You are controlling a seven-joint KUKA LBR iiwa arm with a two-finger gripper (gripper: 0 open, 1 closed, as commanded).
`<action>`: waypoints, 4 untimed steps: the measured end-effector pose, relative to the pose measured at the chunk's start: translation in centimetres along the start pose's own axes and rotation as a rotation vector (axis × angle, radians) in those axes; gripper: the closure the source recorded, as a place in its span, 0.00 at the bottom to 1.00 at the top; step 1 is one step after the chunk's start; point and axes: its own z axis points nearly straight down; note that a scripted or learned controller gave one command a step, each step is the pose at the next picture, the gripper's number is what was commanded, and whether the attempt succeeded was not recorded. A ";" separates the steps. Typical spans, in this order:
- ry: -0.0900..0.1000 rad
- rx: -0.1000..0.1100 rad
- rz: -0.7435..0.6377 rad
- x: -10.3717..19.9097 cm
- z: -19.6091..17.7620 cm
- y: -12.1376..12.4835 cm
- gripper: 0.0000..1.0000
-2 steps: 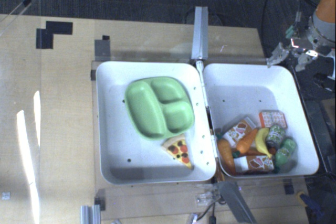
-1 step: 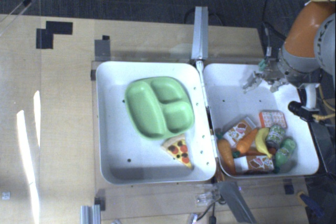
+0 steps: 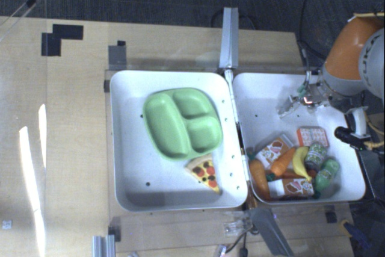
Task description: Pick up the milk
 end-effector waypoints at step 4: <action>-0.006 -0.014 -0.260 10.2 -0.4 -9.3 0.00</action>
